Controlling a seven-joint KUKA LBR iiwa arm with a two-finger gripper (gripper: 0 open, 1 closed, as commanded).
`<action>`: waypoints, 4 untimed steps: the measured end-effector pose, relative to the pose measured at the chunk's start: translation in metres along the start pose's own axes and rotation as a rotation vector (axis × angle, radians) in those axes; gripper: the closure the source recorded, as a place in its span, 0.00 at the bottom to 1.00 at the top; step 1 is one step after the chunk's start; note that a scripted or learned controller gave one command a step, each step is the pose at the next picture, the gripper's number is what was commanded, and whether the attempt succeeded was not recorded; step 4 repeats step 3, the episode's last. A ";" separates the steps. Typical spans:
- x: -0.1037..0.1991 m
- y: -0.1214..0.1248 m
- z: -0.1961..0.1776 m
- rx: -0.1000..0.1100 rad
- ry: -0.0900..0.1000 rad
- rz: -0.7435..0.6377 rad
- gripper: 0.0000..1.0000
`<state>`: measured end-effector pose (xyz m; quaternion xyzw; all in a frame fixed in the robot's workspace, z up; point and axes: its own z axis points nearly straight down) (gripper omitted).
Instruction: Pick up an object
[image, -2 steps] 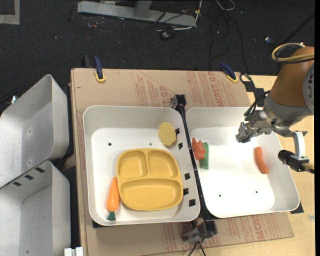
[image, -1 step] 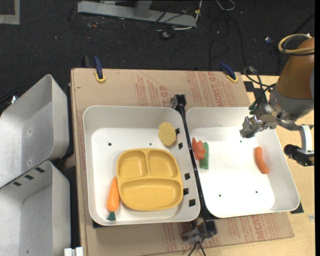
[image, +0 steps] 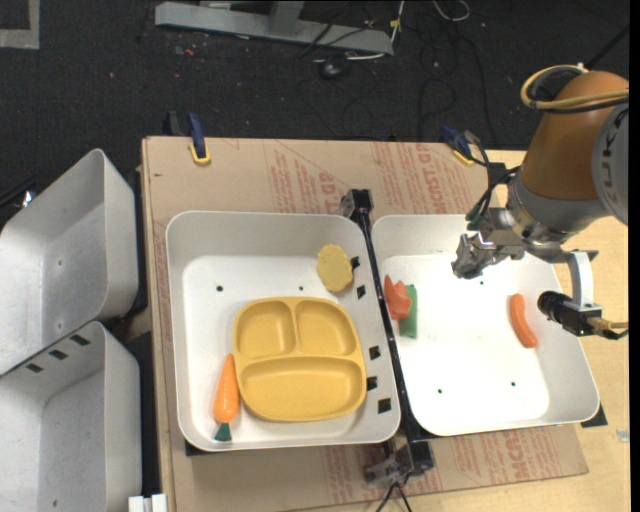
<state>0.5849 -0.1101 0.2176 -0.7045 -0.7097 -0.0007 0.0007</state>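
Gripper (image: 470, 262): hovering over the right bin's (image: 500, 420) back edge; jaws' state unclear.
Nearby: orange sausage (image: 522, 320), orange-green piece (image: 401, 300) lying apart.
Room: middle floor lying open.

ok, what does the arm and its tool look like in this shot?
The arm has a rounded orange section joined to grey casing at its right side, with a yellowish cable looping over its top. Below it a grey metal wrist leads to the small dark tool. A white bracket with a black cylindrical part hangs off the wrist's side.

Bench board (image: 300, 175): red printed lettering, repeated along top and bottom edges, upside down or slanted; too small and blurred to read. No other legible txt.
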 end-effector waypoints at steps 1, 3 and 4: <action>0.050 -0.016 -0.013 0.001 0.000 0.001 1.00; 0.157 -0.057 0.002 0.004 0.000 0.000 1.00; 0.157 -0.057 0.002 0.004 0.000 0.000 1.00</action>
